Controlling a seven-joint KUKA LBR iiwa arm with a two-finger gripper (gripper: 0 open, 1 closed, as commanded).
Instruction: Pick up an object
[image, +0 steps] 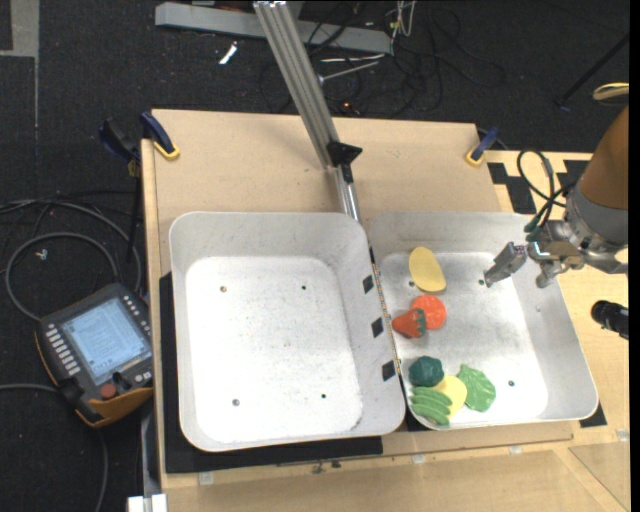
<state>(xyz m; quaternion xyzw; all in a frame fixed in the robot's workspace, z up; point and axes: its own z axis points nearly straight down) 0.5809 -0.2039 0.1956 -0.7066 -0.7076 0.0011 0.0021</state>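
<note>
- Gripper (507, 264): hanging over the upper right part of the right bin (560, 330), reaching in from the right. One grey finger (503, 265) is showing, pointing down and to the left; a second prong is showing nearer the wrist. Nothing is sitting between them, but how far apart they are standing I cannot tell.
- Arm (608, 190): grey wrist body with an orange band above it, entering at the right edge; a black cable is looping beside it over the bench (250, 165).
- Yellow oval piece (427, 268): lying flat on the bin floor to the left of the finger, apart from it, with bare floor between the two.
- Orange-red round piece (430, 309): lying just below the yellow oval piece.
- Red piece (409, 323): touching the orange-red round piece on its lower left, close to the bin's left wall.
- Dark green round piece (426, 371): sitting lower in the bin, well apart from the gripper.
- Pale yellow piece (455, 389): crowding against the dark green round piece.
- Light green leafy piece (478, 388): touching the pale yellow piece on its right.
- Green ridged piece (432, 405): lying at the bottom left corner, touching the same cluster.
- Left bin (200, 240): sitting beside the right bin, their rims overlapping in the middle.
- Metal pole (305, 85): slanting down from the top to the joint between the bins.
- Clamps (160, 137): gripping the bench's far corners.
- Control pendant (95, 345): lying on the floor at left, screen lit.
</note>
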